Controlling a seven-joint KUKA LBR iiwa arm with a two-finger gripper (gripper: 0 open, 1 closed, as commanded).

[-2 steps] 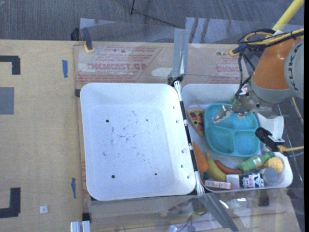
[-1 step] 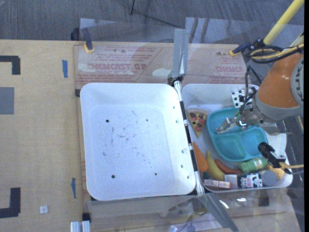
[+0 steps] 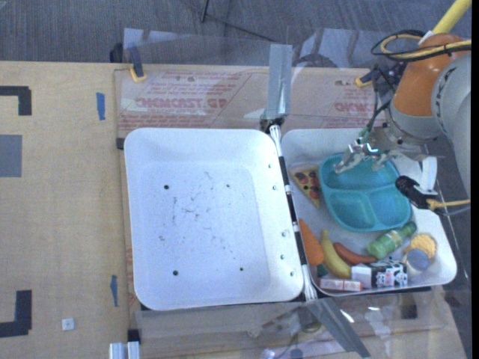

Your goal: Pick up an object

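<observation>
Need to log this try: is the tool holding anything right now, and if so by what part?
Nothing is held. The tool hangs open over the far rim of the blue divided plate in the right bin, with nothing between its fingers.

The wooden bench [image 3: 60, 200] bears two white bins, left [image 3: 202, 215] and right [image 3: 441, 264], side by side.

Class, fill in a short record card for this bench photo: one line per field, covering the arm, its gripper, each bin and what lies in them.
arm: grey with orange band, entering from the right
gripper: above the far rim of the teal divided tray, fingers spread, nothing between them
left bin: white, with dark specks on its floor
right bin: holds the tray, a banana, a carrot, a green bottle, a pizza slice and small boxes
task state: nothing picked up yet
</observation>
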